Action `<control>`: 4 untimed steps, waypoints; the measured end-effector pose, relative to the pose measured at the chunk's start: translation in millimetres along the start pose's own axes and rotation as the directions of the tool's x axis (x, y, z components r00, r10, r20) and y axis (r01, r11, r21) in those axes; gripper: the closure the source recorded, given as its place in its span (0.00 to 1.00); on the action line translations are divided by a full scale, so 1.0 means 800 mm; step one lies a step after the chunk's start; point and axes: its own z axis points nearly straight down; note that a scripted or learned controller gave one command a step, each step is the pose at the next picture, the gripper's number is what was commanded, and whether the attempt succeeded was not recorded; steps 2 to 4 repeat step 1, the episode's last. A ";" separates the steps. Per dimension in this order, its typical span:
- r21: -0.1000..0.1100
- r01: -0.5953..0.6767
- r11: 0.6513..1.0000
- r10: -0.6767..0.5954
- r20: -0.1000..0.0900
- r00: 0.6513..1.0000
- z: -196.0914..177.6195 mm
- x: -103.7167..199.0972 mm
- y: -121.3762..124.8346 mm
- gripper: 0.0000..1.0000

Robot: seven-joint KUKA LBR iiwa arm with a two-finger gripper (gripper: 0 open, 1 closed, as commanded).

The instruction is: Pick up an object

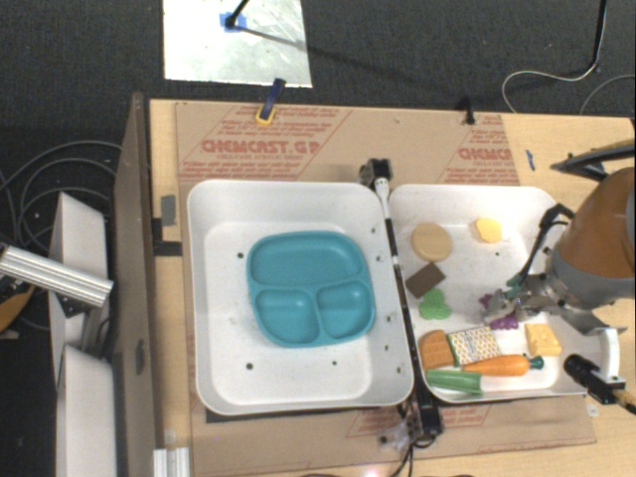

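We see the gripper (509, 304) low in the right bin (467, 199), reaching in from the right with the orange band above it; its tip sits over a small purple object (502, 318), which looks like the intended target. Whether the fingers are spread or pressed together we cannot tell; the wrist and dark cabling hide them, and the purple piece may be touching them or merely lying beneath.

The toys crowd the near side of this bin, which makes a clean approach harder: the patterned block (473, 345), the orange carrot (497, 366), the green vegetable (455, 380) and the yellow cracker (543, 339) lie close together; the tan disc (431, 240), the yellow ball (488, 230), the brown block (425, 279) and the green piece (434, 307) lie farther back, with more room around them.

The left bin (229, 217) holds a teal divided plate (310, 288), set in the middle.
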 end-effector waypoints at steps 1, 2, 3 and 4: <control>-0.005 0.010 1.000 -0.010 -0.001 1.000 -0.088 0.083 0.070 1.00; -0.005 0.010 1.000 -0.010 -0.001 1.000 -0.088 0.083 0.070 1.00; -0.005 0.010 1.000 -0.010 -0.001 1.000 -0.088 0.083 0.070 1.00; -0.005 0.010 1.000 -0.010 -0.001 1.000 -0.088 0.083 0.070 1.00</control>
